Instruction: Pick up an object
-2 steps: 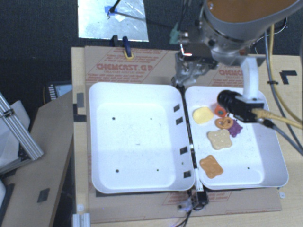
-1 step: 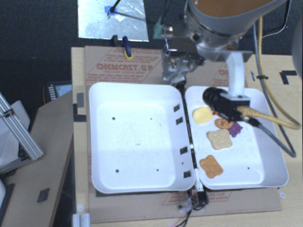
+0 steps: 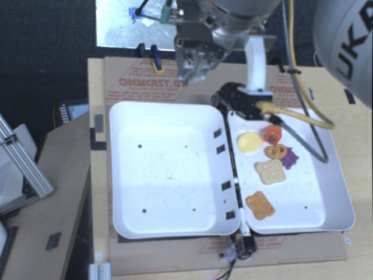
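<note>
Looking down at a slant on 2 shallow white bins set side by side on a sheet of brown cardboard (image 3: 140, 86) w/ red lettering. The left bin (image 3: 119, 156) fills the centre of the view. The right bin (image 3: 335, 197) meets it along one shared edge.

A grey robot arm w/ an orange band comes in from the top right. Its gripper (image 3: 195, 69) hangs, blurred, above the cardboard just past the far rim of the left bin, near that bin's far right corner. It is well apart from every obj. Can't tell if the gripper is open or closed, as the blur hides it.

Six small toy-food pieces lie in the right bin, all in its left half:
- Far end: a pale yellow piece (image 3: 249, 142) w/ a red-orange piece (image 3: 273, 134) just beside it.
- Next: an orange pretzel ring (image 3: 275, 151) touching a purple piece (image 3: 290, 159).
- Closer to the camera: a beige toast slice (image 3: 270, 172).
- Nearest the front rim, apart from the toast: an orange-brown cracker (image 3: 259, 206).

A small blue & yellow clamp (image 3: 156, 60) sits at the cardboard's far edge, left of the gripper.
</note>
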Robot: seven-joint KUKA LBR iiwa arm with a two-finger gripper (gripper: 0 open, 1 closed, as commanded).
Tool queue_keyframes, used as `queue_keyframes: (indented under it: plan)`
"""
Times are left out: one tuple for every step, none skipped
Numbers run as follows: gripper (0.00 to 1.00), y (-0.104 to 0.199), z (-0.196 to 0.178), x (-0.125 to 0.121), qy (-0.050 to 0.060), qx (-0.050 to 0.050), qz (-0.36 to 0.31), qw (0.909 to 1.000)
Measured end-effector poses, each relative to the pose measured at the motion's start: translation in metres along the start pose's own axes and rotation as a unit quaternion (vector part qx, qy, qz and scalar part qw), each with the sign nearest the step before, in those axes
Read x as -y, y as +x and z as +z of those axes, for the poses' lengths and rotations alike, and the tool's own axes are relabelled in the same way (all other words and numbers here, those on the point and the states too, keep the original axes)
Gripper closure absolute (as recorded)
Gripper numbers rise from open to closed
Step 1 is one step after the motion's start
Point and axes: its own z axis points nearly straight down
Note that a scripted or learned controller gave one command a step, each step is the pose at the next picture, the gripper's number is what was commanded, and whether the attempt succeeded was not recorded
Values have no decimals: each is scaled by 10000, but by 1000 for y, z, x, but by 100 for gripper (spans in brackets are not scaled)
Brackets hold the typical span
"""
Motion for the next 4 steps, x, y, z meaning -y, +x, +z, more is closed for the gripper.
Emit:
queue_keyframes:
  plan:
    - [100,-1,-12,1,-6,-2,-16,10000]
    - [100,0,0,-110,-25,1,39,10000]
    - [100,2,0,-36,23,1,4,10000]
    - [100,-82,62,6,53,23,65,10000]
